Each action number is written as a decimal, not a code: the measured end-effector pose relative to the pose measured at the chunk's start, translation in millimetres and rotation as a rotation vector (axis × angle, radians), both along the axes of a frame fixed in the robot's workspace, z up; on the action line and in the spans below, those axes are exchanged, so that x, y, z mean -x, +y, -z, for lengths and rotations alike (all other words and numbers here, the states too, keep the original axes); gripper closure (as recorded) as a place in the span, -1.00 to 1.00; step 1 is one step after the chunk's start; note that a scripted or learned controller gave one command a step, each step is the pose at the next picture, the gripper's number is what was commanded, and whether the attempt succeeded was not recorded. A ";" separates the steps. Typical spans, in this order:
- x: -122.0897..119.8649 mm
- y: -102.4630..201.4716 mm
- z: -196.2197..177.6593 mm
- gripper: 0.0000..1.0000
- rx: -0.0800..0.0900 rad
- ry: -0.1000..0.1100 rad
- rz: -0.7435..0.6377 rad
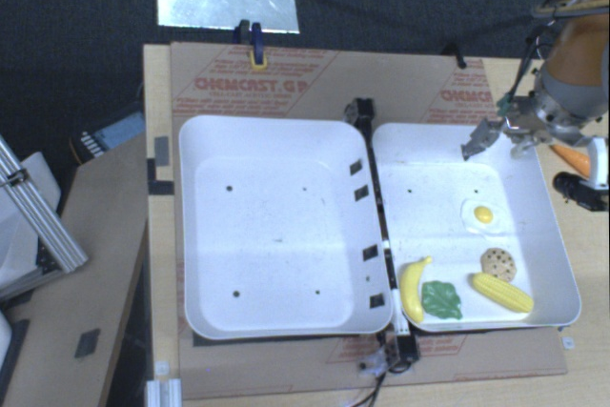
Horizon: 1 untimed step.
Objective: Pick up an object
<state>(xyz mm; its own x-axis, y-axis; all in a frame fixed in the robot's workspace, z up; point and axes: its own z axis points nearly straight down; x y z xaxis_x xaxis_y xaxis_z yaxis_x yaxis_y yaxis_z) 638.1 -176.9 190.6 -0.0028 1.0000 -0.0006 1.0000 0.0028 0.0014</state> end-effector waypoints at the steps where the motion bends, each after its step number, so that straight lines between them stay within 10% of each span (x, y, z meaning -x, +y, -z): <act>1: -12.0 59.1 -151.6 -1.00 0.001 -0.019 -0.009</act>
